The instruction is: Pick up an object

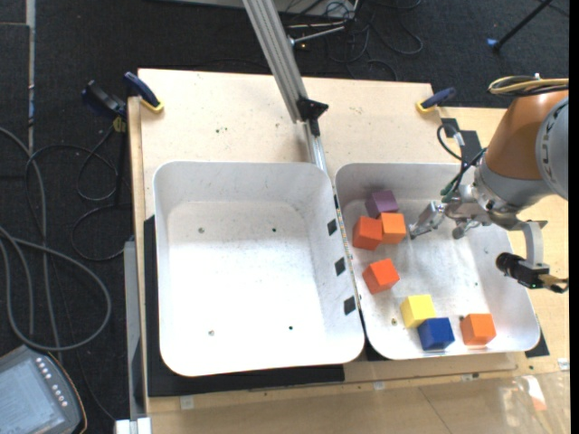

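Observation:
Several small blocks lie in the right bin (507, 287): a purple block (382, 201), an orange block (393, 226) and a darker orange block (367, 232) clustered at the upper left, another orange block (381, 274) in the middle, then a yellow block (417, 310), a blue block (436, 333) and an orange block (478, 328) along the front. My gripper (425, 223) reaches in from the right, low over the bin, just right of the cluster. Nothing shows between its fingers.
The left bin (181, 197) stands beside the right one. A slanted metal pole (276, 43) crosses above the bins' divide. Clamps (145, 93) sit at the bench's far corners. The arm's orange band (525, 138) hangs over the right bin's far right side.

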`<state>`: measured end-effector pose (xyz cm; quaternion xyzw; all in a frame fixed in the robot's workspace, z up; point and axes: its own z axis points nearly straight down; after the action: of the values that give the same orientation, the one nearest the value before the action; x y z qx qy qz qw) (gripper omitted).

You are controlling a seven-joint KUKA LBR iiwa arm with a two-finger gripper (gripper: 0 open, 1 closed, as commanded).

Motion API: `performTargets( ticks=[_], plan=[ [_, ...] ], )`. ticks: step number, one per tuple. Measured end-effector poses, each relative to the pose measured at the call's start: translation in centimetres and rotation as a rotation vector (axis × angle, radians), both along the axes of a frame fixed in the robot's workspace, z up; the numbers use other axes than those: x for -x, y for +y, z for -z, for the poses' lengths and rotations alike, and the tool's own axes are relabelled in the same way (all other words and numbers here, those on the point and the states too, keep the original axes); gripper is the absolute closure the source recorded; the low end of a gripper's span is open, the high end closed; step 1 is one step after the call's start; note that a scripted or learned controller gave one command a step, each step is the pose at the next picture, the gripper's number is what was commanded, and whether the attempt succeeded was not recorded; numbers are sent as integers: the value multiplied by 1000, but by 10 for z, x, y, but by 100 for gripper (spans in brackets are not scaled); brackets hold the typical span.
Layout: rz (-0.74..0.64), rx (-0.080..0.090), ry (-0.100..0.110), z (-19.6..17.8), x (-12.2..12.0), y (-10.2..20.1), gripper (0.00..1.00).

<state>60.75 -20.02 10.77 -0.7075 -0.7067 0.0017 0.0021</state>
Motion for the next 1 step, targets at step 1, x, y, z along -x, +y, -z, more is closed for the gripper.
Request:
performTargets(
  ticks=[1],
  plan=[
    [0, 2, -8, -14, -2, -1, 100]
  ],
)
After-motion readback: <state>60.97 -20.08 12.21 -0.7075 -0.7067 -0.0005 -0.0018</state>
